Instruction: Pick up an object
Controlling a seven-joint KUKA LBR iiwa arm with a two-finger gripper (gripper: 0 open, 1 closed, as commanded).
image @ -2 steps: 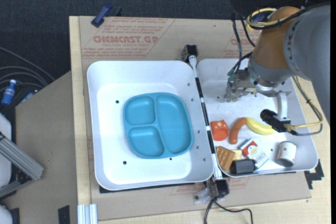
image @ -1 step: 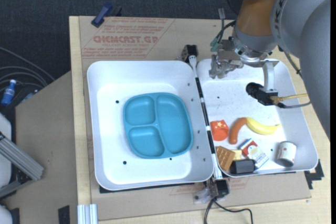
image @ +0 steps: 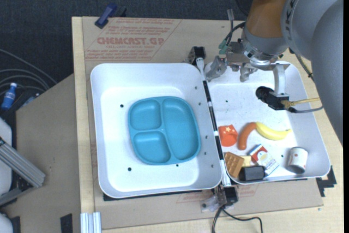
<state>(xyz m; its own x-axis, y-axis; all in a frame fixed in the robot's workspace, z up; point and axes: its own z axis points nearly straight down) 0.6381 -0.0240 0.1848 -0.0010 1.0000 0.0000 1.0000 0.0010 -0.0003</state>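
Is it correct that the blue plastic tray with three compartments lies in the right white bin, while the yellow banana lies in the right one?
Not quite. The camera view shows the blue plastic tray with three compartments in the left white bin; the yellow banana does lie in the right white bin.

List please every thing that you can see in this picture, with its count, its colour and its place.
shallow white bins: 2, white, side by side on the bench
blue divided plastic plate: 1, blue, in the left bin
orange die-like cube: 1, orange, right bin, near the divider
orange sausage-shaped toy: 1, orange, right bin
yellow toy banana: 1, yellow, right bin
small white cup: 1, white, right bin, near corner
tan waffle-like piece: 1, tan, right bin
black block: 1, black, right bin, near edge
grey arm: 1, grey with orange band, over the right bin
gripper: 1, metal, above the right bin's far edge
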